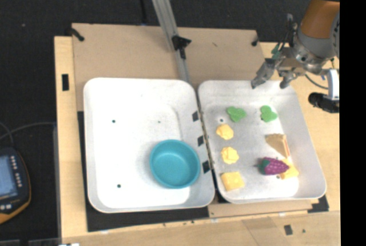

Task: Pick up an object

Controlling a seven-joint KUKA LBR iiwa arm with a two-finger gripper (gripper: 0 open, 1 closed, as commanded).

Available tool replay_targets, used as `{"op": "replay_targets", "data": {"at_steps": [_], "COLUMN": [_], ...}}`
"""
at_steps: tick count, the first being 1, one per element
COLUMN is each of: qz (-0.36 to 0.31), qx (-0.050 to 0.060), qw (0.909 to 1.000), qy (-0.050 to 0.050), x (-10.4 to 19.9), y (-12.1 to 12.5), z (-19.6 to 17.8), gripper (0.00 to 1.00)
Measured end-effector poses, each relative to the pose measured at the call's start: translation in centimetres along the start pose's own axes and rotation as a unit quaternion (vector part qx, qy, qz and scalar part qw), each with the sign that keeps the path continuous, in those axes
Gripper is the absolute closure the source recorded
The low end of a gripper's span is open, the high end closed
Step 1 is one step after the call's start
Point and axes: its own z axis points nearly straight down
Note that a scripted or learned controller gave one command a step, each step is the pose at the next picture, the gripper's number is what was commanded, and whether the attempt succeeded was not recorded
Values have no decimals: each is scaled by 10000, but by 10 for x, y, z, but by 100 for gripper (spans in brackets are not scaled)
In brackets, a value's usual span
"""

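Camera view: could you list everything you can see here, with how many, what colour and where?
bins: 2, white, side by side on the bench
bowl: 1, blue, left bin, near corner
green pieces: 2, right bin, far part
yellow pieces: 3, right bin, along its left side
wedge: 1, tan, right bin, right side
purple piece: 1, right bin, near right, beside a small yellow bit
pole: 1, grey, slanting behind the bins
handheld device: 1, orange-edged, far left
arm: 1, grey and orange, upper right
gripper: 1, fingers open, over the right bin's far edge

Handheld screen device, perhaps (10, 182), far left
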Motion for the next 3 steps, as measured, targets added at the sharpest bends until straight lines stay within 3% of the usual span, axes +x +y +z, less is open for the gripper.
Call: {"op": "replay_targets", "data": {"at_steps": [1, 3], "qz": [-4, 8], "qx": [3, 16], "qw": [10000, 10000], "qy": [-5, 2], "x": [0, -4], "y": [0, -5], "z": [0, 104], "gripper": [0, 0]}}
